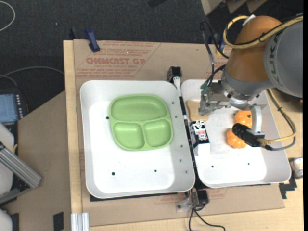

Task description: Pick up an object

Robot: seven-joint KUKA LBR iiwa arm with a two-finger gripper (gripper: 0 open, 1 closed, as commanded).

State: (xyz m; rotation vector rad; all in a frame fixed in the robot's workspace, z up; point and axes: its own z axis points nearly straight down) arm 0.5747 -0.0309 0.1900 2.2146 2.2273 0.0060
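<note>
The right bin [240,170] holds an orange rounded object [234,138] at its middle right, with a second orange piece [243,117] just behind it. A small black-and-white item [198,131] lies against the bin's left wall. A flat tan object [192,108] lies in the far left corner. My gripper [208,106] hangs low over that corner, next to the tan object, under the grey and orange wrist. The wrist hides its tips. A black part of the arm crosses in front of the orange object.
The left bin [96,158] holds a green divided plate [141,121] in its far half. A black clamp [173,73] sits at the top of the wall between the bins. Cables loop along the right bin's right side.
</note>
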